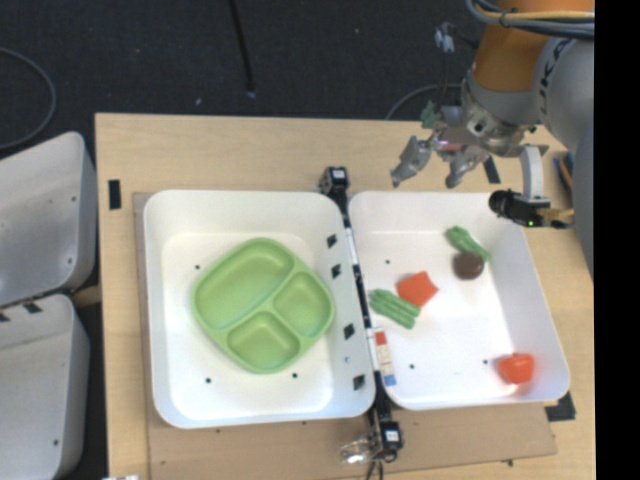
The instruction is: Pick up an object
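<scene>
Left bin (160, 388): green divided plate (263, 304) at centre. Right bin (540, 313): green ridged piece (394, 308) by its left wall, touching a red-orange piece (418, 288); toward the far edge a small green piece (465, 240) touching a brown round object (467, 265); red-orange object (516, 368) near the front right corner. Gripper (432, 168) above the bin's far edge, fingers spread, holding nothing

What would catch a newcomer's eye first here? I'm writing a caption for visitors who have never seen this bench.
Probably the big green divided plate lying in the left bin. Next, the orange-banded arm at top right, its gripper open above the right bin's far edge, holding nothing. Then the small red, green and brown pieces scattered in that bin, such as the red piece near its middle.
</scene>
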`<control>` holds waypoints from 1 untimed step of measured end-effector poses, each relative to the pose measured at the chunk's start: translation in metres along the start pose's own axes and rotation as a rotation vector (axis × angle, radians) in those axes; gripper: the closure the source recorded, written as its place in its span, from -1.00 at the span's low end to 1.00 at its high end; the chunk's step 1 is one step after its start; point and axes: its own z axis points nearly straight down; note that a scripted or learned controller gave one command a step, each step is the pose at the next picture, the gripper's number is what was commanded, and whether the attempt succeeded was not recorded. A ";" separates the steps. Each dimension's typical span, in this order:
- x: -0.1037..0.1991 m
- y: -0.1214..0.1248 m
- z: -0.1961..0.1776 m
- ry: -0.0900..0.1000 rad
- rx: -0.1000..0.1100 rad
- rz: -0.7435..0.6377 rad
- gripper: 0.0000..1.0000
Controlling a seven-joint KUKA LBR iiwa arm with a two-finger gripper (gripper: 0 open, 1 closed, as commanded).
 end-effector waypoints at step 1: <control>0.000 -0.005 0.043 -0.002 0.004 0.001 -1.00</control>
